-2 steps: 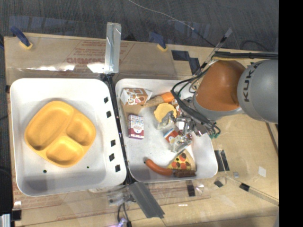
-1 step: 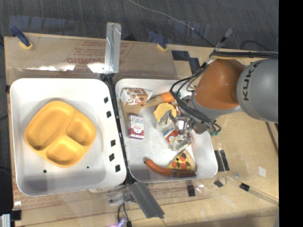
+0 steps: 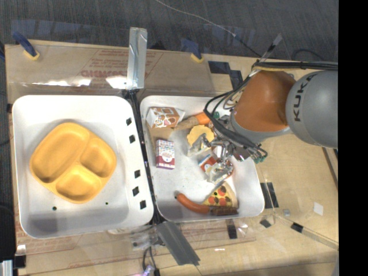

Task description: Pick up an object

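The right bin (image 3: 172, 186) holds several small items. A snack packet (image 3: 163, 118) lies at its top left and a small red carton (image 3: 165, 154) below it. An orange carrot-like piece (image 3: 198, 119) and a yellow piece (image 3: 199, 134) sit near the top middle. A sausage (image 3: 192, 204) and a pizza slice (image 3: 222, 198) lie along the front edge. My gripper (image 3: 219, 160) reaches down into the bin's right half, over a cluster of small shiny and red-blue items (image 3: 208, 161). The wrist and cables hide its tips.
The left bin (image 3: 23, 119) holds a yellow divided plate (image 3: 73, 160). A metal bracket (image 3: 137, 59) stands at the back between the bins and another (image 3: 175, 243) at the front. The arm's orange band (image 3: 265, 102) overhangs the right bin's right rim.
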Controlling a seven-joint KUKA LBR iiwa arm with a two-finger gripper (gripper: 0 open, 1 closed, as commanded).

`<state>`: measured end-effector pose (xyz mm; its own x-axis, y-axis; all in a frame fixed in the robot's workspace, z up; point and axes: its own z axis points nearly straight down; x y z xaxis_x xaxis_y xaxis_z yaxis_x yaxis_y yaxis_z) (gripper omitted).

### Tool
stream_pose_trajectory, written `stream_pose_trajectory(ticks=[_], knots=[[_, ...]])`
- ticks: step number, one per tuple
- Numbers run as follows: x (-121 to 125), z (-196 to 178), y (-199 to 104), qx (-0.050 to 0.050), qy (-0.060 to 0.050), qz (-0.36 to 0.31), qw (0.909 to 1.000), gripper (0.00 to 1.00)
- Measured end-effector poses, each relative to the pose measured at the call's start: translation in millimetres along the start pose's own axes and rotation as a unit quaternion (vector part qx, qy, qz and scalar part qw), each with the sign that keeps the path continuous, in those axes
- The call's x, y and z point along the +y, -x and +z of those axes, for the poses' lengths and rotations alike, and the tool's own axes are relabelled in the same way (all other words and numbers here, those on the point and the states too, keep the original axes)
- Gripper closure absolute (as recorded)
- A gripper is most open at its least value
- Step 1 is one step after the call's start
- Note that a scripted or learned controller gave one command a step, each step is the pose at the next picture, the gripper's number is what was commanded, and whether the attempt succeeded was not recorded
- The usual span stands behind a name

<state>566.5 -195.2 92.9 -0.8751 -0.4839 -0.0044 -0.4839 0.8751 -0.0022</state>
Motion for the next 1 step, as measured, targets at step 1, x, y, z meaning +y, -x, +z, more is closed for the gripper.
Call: stream_pose_trajectory(ticks=[1], knots=[[-18.1,-0.1,6.9,0.001,0.001,-0.063,0.9980,0.00]])
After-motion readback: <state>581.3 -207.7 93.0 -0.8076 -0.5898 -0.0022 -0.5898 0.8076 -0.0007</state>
